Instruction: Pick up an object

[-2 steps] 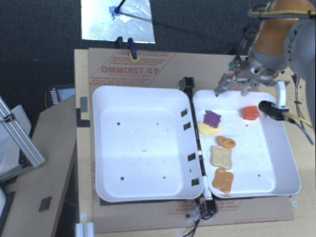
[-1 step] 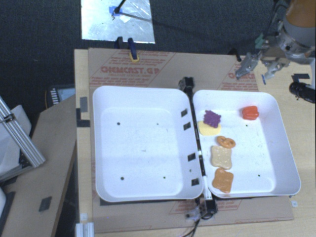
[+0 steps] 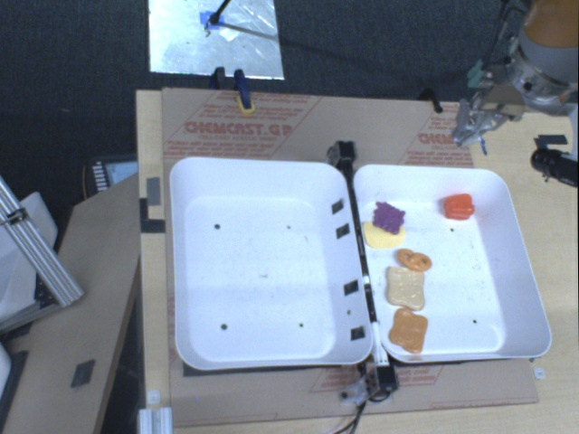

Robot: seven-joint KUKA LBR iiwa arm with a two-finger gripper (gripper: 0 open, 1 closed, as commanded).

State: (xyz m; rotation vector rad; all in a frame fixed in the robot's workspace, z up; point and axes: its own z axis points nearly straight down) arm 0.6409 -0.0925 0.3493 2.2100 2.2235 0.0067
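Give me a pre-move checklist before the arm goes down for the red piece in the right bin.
1. Red piece lies alone, apart from the others: ok.
2. End effector above the right bin: not ok, it hangs past the far rim, over the cardboard.
3. End effector carrying nothing: cannot tell.
4. Purple piece overlaps the yellow piece, so it is a poorer target: ok to skip.
5. Left bin ready to receive: ok.

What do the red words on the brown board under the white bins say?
"CHEMCAST G P" as best it reads, in red on the cardboard sheet, upper left.
A second red print at the sheet's upper right, by the gripper: too blurred to read.
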